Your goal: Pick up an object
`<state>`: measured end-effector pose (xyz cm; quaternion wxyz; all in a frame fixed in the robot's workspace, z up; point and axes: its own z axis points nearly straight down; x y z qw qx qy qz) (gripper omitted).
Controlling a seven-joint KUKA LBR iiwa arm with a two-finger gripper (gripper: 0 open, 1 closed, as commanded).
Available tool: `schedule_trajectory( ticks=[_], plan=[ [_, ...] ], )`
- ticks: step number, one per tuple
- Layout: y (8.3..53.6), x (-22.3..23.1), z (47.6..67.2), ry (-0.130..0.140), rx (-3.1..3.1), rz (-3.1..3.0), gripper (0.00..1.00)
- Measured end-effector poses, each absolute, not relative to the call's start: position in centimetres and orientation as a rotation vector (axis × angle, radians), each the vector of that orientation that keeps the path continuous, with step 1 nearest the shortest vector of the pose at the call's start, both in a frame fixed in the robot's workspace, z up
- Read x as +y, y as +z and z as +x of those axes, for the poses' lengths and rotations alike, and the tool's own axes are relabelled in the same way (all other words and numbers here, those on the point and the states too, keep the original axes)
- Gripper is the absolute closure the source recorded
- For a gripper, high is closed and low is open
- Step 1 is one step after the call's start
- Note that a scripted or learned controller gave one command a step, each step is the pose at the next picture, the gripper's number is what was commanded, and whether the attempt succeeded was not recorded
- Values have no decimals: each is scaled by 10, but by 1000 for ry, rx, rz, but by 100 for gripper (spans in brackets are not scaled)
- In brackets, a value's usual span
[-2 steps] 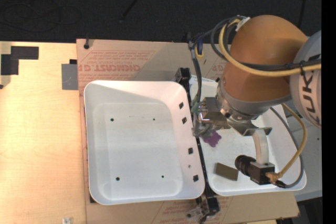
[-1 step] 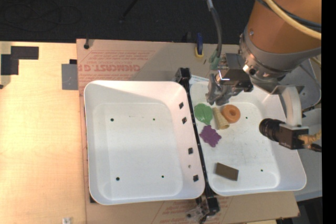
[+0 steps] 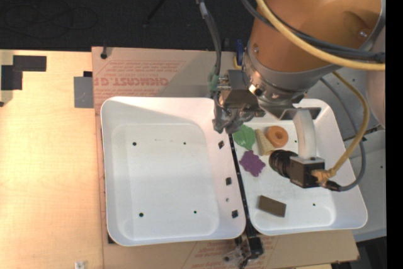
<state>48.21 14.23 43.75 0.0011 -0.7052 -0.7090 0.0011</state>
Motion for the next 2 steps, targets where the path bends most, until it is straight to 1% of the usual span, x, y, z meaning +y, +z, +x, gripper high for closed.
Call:
schedule_trajectory(
  ticks=[1, 2],
  plan=[
    [544, 192, 476, -12, -2229, -2217, 100],
    [536, 234, 513, 6, -2224, -2217, 100]
  ],
)
